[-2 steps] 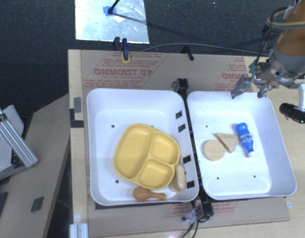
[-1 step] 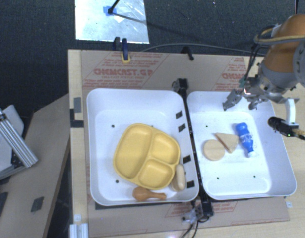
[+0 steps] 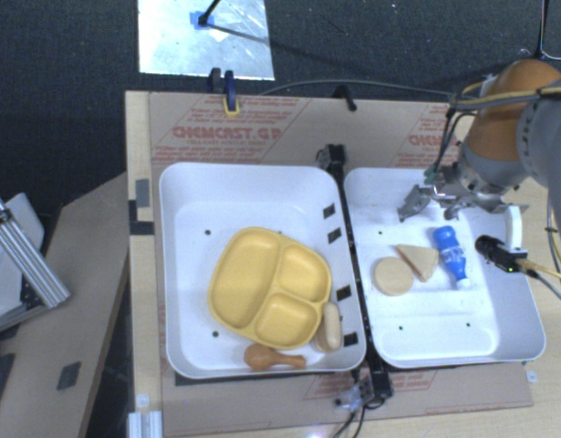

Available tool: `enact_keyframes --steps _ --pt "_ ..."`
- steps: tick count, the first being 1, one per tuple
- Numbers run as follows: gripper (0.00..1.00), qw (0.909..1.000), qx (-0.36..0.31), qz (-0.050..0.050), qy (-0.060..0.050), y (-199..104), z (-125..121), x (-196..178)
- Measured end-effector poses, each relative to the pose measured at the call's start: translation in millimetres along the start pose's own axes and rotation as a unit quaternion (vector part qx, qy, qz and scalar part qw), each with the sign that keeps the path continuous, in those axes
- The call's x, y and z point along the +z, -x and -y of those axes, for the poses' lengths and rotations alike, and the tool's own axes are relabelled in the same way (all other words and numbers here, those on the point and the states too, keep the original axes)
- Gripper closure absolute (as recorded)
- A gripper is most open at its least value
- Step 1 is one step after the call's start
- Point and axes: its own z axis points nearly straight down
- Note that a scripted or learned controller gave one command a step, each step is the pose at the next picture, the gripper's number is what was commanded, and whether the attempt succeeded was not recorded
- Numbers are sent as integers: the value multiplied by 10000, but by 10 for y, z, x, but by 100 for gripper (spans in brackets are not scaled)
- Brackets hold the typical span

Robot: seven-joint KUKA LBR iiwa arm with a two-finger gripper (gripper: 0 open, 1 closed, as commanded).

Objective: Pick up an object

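In the left bin (image 3: 184, 245) a yellow tray (image 3: 271, 287) lies flat, with compartments. It looks like stiff, light plastic, but it is wide and shallow, so its raised rim is probably the only place fingers could pinch. Touching its lower edge are a drumstick (image 3: 273, 359) and a pale roll (image 3: 329, 327), both toy food by their look: light, smooth, apt to roll away if nudged.

In the right bin (image 3: 444, 336) a round cookie (image 3: 393, 276) lies against a wedge (image 3: 419, 261). Both are low and flat, hard to get under. Just right of them lies a blue bottle (image 3: 451, 254) on its side, small, rigid and likely slippery. A grip across its middle, square to its long axis, seems the best bet.

The hand (image 3: 432, 201) hovers over the far part of this bin, near the bottle; fingers spread, nothing between them.
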Motion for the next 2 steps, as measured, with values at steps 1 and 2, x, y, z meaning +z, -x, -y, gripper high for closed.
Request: enact_keyframes --steps 1,2 --pt "0 10000 -3 2 17 -6 -9 322" --pt "100 10000 -5 8 41 -4 -21 196"
